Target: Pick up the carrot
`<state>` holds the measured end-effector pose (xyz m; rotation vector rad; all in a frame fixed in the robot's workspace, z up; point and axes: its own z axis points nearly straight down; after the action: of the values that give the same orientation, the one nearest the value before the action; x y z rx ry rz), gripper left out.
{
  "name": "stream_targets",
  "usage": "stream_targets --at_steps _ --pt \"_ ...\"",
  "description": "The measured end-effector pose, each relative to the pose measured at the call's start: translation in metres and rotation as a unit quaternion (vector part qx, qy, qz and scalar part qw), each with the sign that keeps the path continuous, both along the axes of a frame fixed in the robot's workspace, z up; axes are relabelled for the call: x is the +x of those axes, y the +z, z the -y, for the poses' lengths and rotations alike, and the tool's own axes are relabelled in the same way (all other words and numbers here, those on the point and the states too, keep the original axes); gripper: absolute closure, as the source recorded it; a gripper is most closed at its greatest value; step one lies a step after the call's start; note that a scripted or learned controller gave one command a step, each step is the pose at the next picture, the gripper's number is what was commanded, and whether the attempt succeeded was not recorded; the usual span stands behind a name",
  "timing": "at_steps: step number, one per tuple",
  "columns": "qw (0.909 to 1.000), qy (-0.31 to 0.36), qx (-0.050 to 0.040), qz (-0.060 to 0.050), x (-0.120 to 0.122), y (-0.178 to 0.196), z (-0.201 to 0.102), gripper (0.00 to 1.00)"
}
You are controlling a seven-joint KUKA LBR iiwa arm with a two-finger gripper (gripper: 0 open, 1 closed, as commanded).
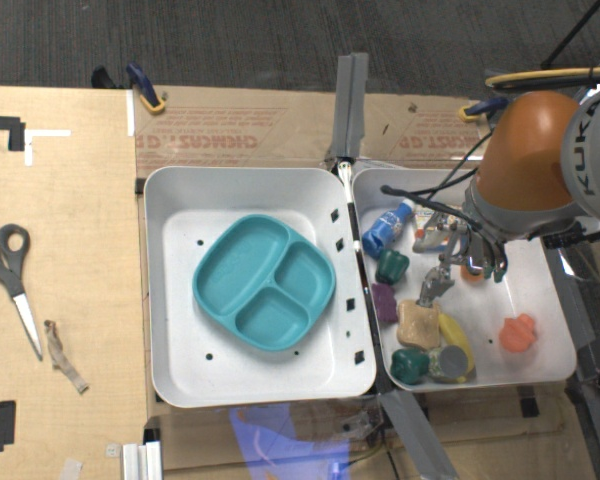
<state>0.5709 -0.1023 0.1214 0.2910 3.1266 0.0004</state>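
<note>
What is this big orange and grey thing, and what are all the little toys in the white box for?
That big thing is a robot arm, grey with an orange band, and it reaches in from the right side of the picture. A camera fixed above the bench took this picture, looking down at a slant. At the arm's tip is its end effector, the part meant for grabbing. It hangs over the right bin, and I cannot tell whether it is holding anything.

That bin has toy things in it: a blue bottle, a dark green piece, a purple piece, a tan block, something yellow and an orange toy. The robot's job is to pick up the carrot.

The left bin holds a teal plate with three sections. Scissors lie on the bench to the left.
</note>
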Motion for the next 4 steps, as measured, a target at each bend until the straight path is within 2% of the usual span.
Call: stream_targets --at_steps 1,2,3,4 --pt "0.9997 -0.023 -0.0007 0.002 0.021 0.032 0.071 0.0" --pt "0.9853 -0.171 -0.0001 -0.001 -0.001 0.018 0.034 0.0" --pt "0.9726 -0.232 -0.0002 0.001 0.012 -0.007 0.091 0.0" --pt "0.9045 -0.426 -0.0002 0.002 0.056 -0.009 0.118 0.0"
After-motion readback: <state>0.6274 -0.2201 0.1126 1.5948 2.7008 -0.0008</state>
